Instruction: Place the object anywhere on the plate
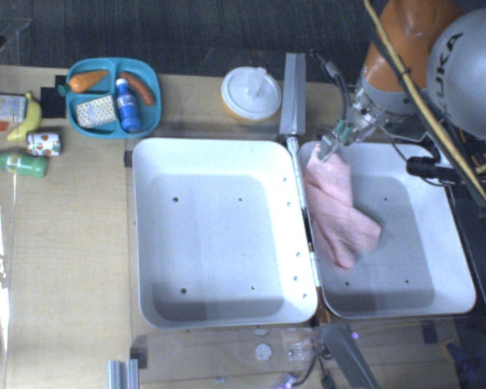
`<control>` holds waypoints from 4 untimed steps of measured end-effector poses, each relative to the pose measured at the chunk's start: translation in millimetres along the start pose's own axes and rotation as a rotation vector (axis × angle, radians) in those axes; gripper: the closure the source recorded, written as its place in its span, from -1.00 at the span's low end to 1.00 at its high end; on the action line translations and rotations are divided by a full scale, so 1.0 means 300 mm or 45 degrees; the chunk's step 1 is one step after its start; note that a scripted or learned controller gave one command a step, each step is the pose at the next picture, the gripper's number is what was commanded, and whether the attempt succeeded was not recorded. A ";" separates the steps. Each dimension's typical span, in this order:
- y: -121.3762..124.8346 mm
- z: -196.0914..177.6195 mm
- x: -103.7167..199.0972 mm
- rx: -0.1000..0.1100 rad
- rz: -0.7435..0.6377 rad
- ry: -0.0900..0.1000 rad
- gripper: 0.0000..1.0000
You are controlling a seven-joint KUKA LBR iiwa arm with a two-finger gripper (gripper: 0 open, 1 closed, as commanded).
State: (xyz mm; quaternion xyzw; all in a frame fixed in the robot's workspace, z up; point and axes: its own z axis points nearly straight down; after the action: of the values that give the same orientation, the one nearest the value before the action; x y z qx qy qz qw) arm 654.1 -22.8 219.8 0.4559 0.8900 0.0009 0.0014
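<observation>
A pink cloth lies in the right bin, along its left wall. Its upper corner is drawn up to a point at my gripper. The gripper hangs over the bin's back left corner and is shut on that corner of the cloth. The rest of the cloth trails down and to the right onto the bin floor. The blue divided plate stands on the bench at the back left, beyond the left bin. It holds toy food and a small blue bottle.
The left bin lies between the cloth and the plate. A round white-lidded container stands behind the bins. Small toy items lie at the bench's left edge. A metal bar rises between the bins at the back.
</observation>
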 end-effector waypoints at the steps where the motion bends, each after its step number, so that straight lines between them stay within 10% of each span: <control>1: 0.054 0.014 0.137 -0.002 -0.511 0.000 1.00; 2: 0.135 0.015 0.263 -0.004 -1.022 -0.002 1.00; 4: 0.254 -0.034 0.536 -0.004 -1.213 -0.001 1.00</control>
State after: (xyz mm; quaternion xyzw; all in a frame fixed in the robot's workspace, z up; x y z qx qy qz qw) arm 621.9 152.1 229.8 -0.0028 1.0000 0.0014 0.0029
